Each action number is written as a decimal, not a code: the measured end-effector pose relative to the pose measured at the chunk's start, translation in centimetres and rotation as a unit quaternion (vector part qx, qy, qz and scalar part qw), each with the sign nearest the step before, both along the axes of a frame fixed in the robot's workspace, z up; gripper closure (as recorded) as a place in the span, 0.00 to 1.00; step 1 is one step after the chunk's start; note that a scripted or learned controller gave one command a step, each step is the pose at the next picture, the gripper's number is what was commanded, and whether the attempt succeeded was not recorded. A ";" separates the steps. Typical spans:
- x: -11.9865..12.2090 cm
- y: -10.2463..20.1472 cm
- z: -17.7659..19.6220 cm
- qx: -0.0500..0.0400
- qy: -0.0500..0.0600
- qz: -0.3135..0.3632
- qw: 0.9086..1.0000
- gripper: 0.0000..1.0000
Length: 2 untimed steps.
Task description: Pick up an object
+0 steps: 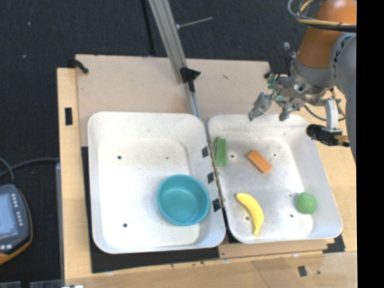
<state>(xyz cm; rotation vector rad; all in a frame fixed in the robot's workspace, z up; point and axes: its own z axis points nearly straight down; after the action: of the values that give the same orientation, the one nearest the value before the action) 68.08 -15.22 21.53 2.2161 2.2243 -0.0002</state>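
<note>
**Nothing lifted yet: we hover at the right bin's far edge**

We judge the task to be at its start. Our gripper hangs over the far edge of the right bin, near that bin's far-left corner, and its two fingers are spread apart with nothing between them. No object is off the floor of either bin, so the pick itself is wholly ahead of us.

The candidates all lie where we can reach them. In the right bin, an orange block rests near the middle, the closest thing to our gripper. A green bar lies along the left wall of that bin, just beside the divide between the two bins. A banana sits toward the near edge, and a green ball lies close to the near-right corner, well apart from the rest. In the left bin, a blue bowl stands near the near-right corner.

What is left, as we read it: choose one object, bring the gripper over it, descend, close on it and raise it clear. The orange block looks the likeliest target, being nearest and free of the walls, though we cannot tell which one the program intends.
</note>
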 end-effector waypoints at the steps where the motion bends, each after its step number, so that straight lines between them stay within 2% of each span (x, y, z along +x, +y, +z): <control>1: 0.0 -0.1 0.0 -0.001 0.000 0.000 1.000 0.00; 2: 0.2 -1.2 -5.0 -0.001 0.002 -0.002 1.000 0.00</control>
<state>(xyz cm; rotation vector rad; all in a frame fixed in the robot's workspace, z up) 68.31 -16.46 16.52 2.2217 2.2202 -0.0071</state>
